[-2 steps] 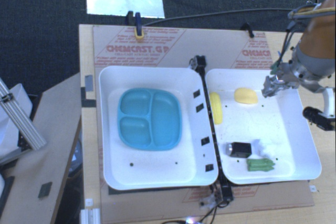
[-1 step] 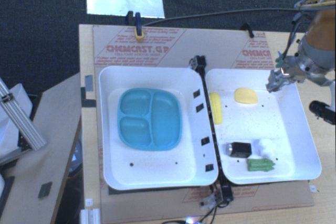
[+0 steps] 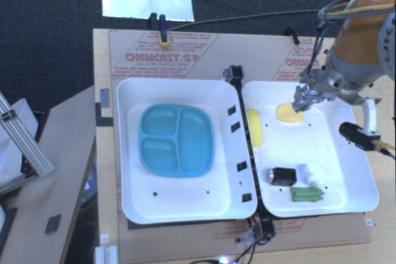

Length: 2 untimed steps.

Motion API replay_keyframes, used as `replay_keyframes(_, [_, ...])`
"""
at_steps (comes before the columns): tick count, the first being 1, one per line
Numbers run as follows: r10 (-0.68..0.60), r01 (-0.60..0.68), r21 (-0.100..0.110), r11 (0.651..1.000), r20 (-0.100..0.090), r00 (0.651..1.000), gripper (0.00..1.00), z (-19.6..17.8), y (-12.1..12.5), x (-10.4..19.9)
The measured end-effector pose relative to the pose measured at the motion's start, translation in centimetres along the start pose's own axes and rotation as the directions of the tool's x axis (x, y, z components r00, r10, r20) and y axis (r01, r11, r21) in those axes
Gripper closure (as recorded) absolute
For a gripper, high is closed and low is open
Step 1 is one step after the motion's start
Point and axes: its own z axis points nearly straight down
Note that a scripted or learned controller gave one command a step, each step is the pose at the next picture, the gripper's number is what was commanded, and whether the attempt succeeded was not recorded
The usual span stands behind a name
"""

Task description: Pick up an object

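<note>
Gripper (image 3: 301, 100) low over yellow disc (image 3: 289, 113), right bin (image 3: 359, 176).

Near edge, around 5 o'clock: green piece (image 3: 307, 194), black block (image 3: 283, 176) and a white lump (image 3: 311, 172), shape indistinct. Yellow strip (image 3: 254, 127) lies against the bin's left wall. At 1 o'clock the gripper overlaps the disc's right end; finger spacing cannot be determined, nor contact. Arm cut off at 3 o'clock. Left bin (image 3: 127, 151): blue divided plate (image 3: 176, 139).
</note>
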Motion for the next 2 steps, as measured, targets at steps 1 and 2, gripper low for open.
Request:
replay_keyframes(1, [-0.001,0.001,0.001,1.0,-0.001,1.0,1.0,-0.4,-0.7,5.3])
replay_keyframes(2, [-0.001,0.001,0.001,1.0,-0.001,1.0,1.0,0.8,-0.7,10.8])
